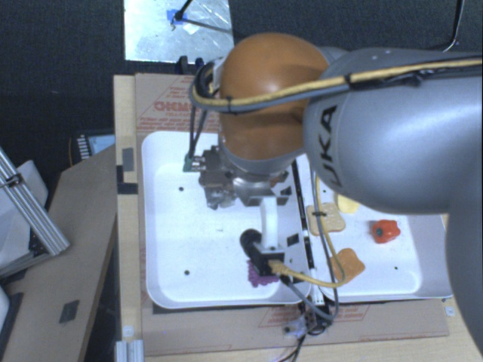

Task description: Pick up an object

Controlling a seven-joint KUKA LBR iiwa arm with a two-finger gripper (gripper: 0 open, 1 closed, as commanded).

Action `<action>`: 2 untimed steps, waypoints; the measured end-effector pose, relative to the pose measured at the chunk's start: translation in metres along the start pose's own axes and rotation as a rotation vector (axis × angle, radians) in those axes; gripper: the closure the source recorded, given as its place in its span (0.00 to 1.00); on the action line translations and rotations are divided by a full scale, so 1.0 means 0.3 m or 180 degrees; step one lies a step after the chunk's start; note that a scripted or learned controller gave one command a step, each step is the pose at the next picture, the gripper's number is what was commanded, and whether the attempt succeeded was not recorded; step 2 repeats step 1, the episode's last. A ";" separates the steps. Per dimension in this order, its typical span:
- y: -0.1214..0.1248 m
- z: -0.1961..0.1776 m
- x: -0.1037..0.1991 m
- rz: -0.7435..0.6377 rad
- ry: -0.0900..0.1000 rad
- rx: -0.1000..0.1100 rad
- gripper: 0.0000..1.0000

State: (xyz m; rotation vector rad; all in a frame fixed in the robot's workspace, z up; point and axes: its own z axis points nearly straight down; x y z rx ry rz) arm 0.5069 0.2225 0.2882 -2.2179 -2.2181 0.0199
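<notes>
My gripper (222, 190) hangs under the orange wrist band, low over the middle of the left bin (170, 225). A small purple object (263, 276) lies near that bin's front right corner, below and to the right of the gripper and partly covered by the robot's cable. In the right bin (404, 274) lie a red-orange piece (386, 231), a tan cracker-like piece (330, 219), a tan toast-like piece (349, 263) and a pale yellow piece (348, 203), partly under the arm.
The big grey arm covers the back of the right bin and part of the divide between the bins. Both bins rest on a cardboard sheet (162, 104). A foil-like square (177, 17) lies behind them.
</notes>
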 end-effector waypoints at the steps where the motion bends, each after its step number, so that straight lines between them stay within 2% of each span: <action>1: -0.071 0.013 0.042 -0.0015 0.0018 -0.0032 1.00; 2: -0.071 0.013 0.042 -0.0015 0.0018 -0.0032 1.00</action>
